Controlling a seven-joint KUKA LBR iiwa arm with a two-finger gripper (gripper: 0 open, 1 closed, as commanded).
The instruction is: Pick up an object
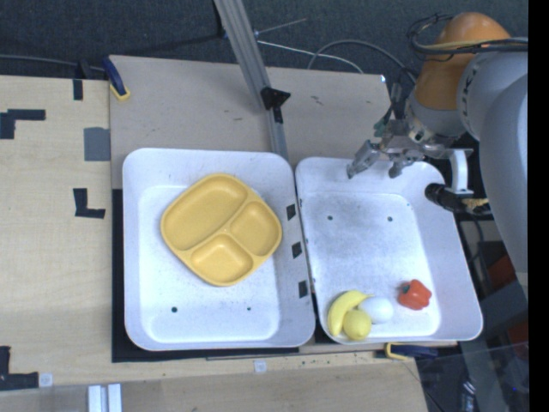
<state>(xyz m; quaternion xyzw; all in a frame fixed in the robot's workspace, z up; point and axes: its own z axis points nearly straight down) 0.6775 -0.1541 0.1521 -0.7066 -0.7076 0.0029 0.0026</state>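
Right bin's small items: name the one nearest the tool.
The red pepper. It sits apart, right of the banana, egg and lemon clustered at the near edge, closest to the tool.

A robotics lab — a taped bench (51,170) bears two white bins (141,230). An aluminium post (244,50) and loose cables (343,54) cross its far edge.

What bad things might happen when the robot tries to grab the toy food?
1. The banana, the white egg and a small yellow fruit touch each other in the right bin's near corner, so the open gripper might pinch two or knock them apart.
2. They sit against the bin wall, which could block a finger.
3. The red pepper looks round and may slip.
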